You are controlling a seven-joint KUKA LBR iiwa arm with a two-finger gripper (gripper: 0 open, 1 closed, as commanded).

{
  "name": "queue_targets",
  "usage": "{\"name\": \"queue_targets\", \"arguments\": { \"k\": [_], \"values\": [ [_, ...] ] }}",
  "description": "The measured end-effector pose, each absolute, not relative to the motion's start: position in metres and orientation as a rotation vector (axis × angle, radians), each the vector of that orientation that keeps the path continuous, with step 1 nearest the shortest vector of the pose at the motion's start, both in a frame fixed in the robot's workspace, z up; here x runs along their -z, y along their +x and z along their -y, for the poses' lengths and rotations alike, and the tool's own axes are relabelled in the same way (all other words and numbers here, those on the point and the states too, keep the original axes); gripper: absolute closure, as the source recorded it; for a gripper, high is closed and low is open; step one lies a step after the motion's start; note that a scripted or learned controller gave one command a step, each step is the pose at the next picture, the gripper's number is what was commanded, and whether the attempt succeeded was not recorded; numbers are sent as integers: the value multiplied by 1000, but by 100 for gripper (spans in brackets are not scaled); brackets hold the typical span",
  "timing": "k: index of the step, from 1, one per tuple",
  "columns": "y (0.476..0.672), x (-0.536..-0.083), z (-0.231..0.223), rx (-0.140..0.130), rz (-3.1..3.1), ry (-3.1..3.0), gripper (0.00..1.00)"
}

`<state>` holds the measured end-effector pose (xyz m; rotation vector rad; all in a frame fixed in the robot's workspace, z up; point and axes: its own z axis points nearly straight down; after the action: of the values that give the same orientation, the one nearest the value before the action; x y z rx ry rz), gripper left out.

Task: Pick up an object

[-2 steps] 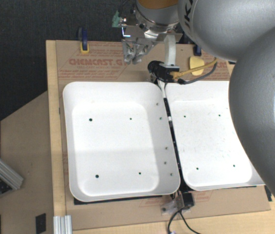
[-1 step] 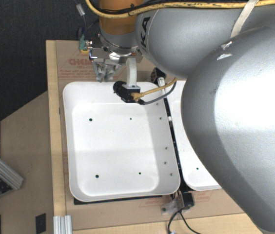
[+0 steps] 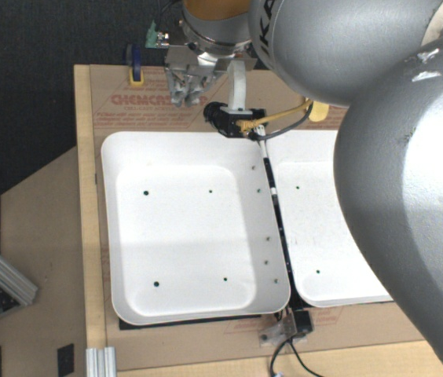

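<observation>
Leftmost, a blue clamp [image 3: 136,64] stands on the cardboard bench [image 3: 96,210] edge; just right of it hangs the gripper [image 3: 186,93], above the far rim of the left bin [image 3: 182,226] (whether anything sits between its parts cannot be told). Next come a black fitting [image 3: 225,120], the right bin [image 3: 316,234] and the grey arm [image 3: 394,132]
</observation>
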<state>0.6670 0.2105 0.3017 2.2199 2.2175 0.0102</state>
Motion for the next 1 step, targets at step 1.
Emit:
{"name": "queue_targets", "arguments": {
  "k": [1],
  "values": [
    [667,-349,-157,-10,-2212,2223,100]
  ]
}}
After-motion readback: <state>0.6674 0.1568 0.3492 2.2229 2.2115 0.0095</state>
